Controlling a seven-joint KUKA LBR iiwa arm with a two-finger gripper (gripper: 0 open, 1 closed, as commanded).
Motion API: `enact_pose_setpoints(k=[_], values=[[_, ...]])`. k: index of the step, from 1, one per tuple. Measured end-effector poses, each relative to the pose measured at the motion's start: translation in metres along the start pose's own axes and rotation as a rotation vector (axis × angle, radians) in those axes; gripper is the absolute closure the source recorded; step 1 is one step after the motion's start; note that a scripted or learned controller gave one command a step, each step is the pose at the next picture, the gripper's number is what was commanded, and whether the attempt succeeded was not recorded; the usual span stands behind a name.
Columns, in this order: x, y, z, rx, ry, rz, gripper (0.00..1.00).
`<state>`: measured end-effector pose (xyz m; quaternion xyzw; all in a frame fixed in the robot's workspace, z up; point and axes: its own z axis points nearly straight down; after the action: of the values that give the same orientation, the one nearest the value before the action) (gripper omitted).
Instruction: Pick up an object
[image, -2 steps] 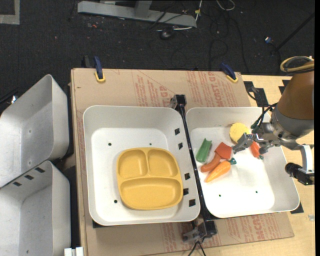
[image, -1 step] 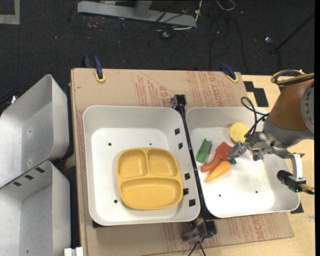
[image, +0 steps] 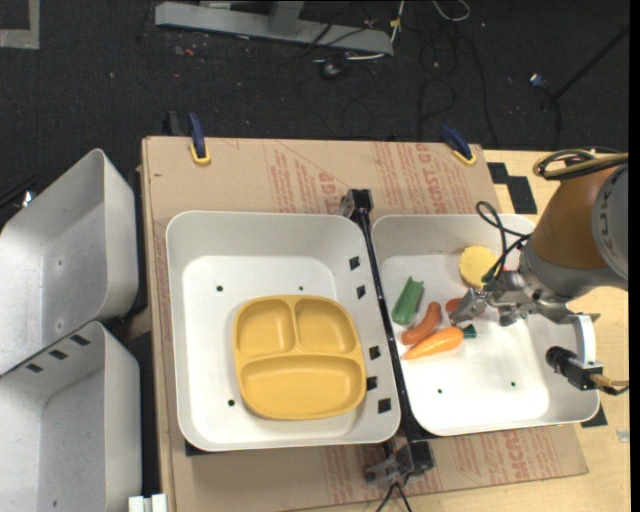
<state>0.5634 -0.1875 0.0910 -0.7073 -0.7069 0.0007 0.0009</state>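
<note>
Two white bins sit side by side. A yellow divided plate (image: 298, 356) lies in the left bin (image: 190, 300). The gripper (image: 478, 303) hangs low in the right bin (image: 500, 390); how far open it is cannot be told. At its nine o'clock lie a sausage (image: 424, 320) and a green piece (image: 408, 299), at seven a carrot (image: 434, 344), at twelve a yellow disc (image: 476, 263).
</note>
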Motion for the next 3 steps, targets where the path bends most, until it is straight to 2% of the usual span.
enact_pose_setpoints(k=[1, 3], values=[[0.000, 0.001, -0.012, -0.004, -0.001, 0.000, 1.00], [-0.015, 0.005, -0.132, -0.008, -0.003, -0.002, 1.00]])
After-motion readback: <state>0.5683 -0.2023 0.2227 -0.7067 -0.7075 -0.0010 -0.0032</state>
